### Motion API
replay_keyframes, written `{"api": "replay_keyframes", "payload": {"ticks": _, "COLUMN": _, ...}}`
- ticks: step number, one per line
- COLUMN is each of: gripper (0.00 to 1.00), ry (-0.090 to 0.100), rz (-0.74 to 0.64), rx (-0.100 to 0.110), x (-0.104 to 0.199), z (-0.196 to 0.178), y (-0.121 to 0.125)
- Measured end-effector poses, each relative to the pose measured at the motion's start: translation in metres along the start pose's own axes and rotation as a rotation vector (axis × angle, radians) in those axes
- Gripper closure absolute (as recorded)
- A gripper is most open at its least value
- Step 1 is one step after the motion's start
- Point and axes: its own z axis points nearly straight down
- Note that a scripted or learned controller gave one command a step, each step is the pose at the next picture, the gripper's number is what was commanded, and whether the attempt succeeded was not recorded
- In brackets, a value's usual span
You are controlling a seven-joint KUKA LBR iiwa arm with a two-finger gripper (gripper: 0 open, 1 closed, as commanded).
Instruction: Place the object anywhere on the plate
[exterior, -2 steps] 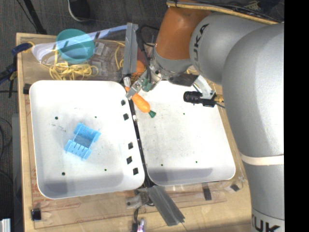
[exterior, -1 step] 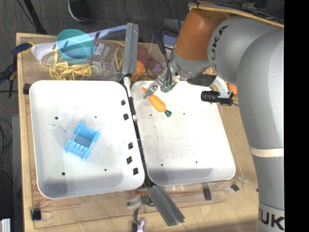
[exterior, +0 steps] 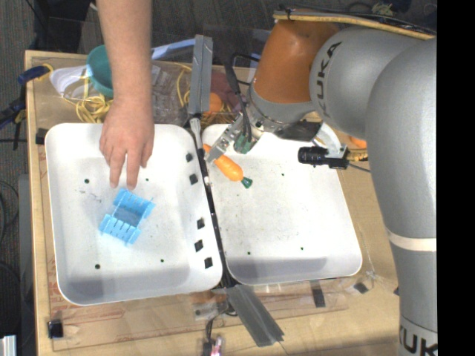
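While arm (exterior: 386,87) reads "KUKA", gripper (exterior: 231,145) hangs above carrot (exterior: 228,168); finger state unclear.

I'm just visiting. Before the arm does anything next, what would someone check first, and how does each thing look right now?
1. People out of the workspace: not ok. A person's hand reaches into the left bin, above the blue plastic piece.
2. Object located: ok. The toy carrot lies in the right bin, near its top left corner.
3. End effector near the carrot: ok, it sits just above it.
4. Carrot gripped: cannot tell.
5. Plate located: cannot tell; I can't identify a plate here.
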Motion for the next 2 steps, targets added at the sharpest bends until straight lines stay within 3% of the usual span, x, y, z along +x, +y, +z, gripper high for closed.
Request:
{"api": "replay_keyframes", "payload": {"ticks": 1, "gripper": 1.0, "ry": -0.002, "rz": 0.031, "rx": 0.0, "x": 0.013, "z": 0.0, "y": 0.042}}
{"api": "replay_keyframes", "payload": {"ticks": 2, "gripper": 1.0, "ry": 0.0, "rz": -0.222, "rx": 0.0, "x": 0.068, "z": -0.04, "y": 0.012}}
